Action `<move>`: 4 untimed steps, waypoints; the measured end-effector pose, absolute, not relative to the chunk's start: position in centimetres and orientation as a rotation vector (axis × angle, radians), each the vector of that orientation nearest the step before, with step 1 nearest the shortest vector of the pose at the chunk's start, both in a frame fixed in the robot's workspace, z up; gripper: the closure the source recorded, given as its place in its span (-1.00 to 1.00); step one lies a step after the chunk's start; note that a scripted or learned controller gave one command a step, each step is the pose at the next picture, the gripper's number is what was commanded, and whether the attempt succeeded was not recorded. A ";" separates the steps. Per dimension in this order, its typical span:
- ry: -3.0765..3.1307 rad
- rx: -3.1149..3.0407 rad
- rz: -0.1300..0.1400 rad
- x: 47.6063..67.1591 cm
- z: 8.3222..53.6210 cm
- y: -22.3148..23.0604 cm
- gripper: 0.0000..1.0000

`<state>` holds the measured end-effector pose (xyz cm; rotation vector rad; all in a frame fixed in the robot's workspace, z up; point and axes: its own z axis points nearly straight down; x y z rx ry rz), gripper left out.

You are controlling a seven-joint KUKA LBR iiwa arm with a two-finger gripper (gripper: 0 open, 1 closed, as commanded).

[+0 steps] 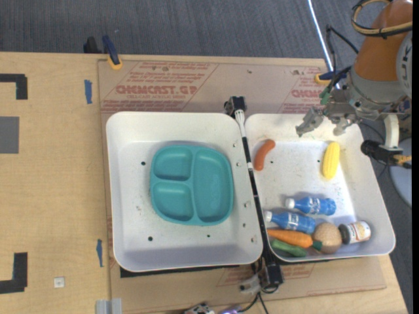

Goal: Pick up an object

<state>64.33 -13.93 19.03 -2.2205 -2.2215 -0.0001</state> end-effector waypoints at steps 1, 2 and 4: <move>-1.998 -2.421 0.002 62.7 9.4 -10.1 -1.00; -2.068 -2.355 -0.016 63.0 9.0 -16.9 -1.00; -1.945 -2.468 -0.004 55.7 8.8 -19.2 -1.00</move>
